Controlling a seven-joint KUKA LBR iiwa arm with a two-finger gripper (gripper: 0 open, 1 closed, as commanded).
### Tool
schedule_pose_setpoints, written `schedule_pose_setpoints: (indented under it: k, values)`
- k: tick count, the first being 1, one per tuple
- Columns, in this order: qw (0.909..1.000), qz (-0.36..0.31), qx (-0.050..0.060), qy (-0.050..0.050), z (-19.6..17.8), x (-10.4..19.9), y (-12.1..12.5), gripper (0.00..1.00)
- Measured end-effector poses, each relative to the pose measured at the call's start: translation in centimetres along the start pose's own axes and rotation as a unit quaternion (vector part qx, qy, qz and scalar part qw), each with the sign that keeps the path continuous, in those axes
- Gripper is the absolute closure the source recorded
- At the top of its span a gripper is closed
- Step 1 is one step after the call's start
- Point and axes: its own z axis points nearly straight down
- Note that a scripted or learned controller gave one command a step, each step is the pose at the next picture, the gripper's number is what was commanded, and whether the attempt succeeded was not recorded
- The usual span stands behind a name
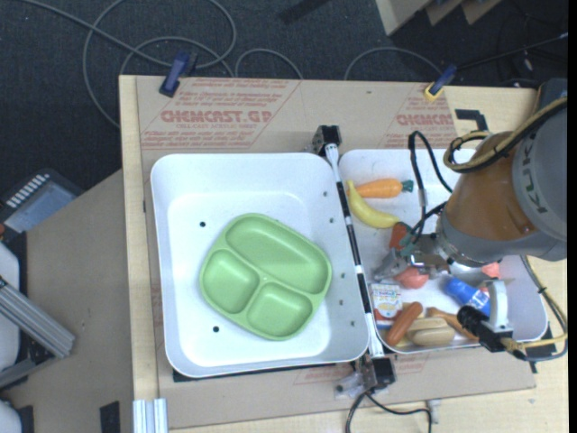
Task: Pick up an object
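Gripper (403,262) low among toys in the right white bin (541,318).
Whether it is spread or closed, I cannot tell; a small round red plastic toy (413,278) sits touching, just beneath.

1. Grey jointed robot arm (541,179) enters from the right of the camera view.
2. Orange band (487,201) sits above the wrist; black cables loop over it.
3. Metal two-finger gripper (407,262) points down and leftward; finger state indeterminate.
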Motion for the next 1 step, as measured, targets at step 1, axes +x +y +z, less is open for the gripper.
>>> schedule_pose_setpoints:
  k: [1]
  values:
    - [1.0, 0.001, -0.002, 0.0, -1.08, -0.01, 0.09, 1.0]
